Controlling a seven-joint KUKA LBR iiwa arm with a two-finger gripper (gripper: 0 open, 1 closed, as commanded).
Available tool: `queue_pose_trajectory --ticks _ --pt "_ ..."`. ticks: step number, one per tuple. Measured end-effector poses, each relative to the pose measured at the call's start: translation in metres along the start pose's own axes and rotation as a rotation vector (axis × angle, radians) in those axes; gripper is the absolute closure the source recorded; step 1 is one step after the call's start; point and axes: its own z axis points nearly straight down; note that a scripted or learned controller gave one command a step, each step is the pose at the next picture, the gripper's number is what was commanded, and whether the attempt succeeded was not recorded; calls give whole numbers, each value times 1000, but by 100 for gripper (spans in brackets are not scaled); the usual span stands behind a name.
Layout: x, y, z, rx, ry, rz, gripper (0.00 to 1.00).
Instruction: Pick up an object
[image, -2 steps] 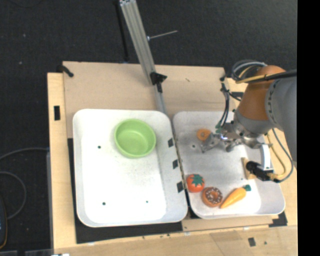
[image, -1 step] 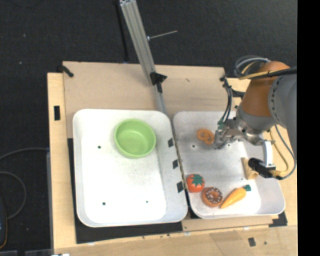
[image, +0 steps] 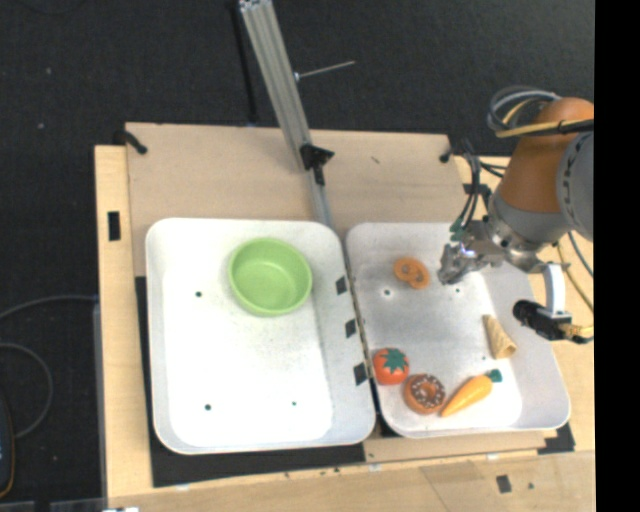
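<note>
My gripper (image: 455, 268) hangs low over the far part of the right bin (image: 450, 420), just right of a small orange slice-shaped toy (image: 410, 271). Nothing shows between the fingers. A red tomato toy (image: 390, 366) lies at the bin's near left edge. Beside it sits a chocolate doughnut (image: 425, 392), and an orange carrot (image: 468, 393) lies to the doughnut's right. A tan cone-shaped piece (image: 499, 336) rests near the bin's right side.
A green bowl (image: 270, 276) stands in the far part of the left bin (image: 180, 400). A slanted metal pole (image: 285, 100) rises behind the bins. A black-and-white fitting (image: 545, 315) juts out over the right bin's right rim.
</note>
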Motion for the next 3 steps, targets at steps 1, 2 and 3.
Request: queue_pose_trajectory --ticks 1,2,3 --pt "-2 2 -50 -1 0 -5 100" --pt "44 -20 -66 4 3 -10 100" --pt "86 -46 -76 4 3 -10 100"
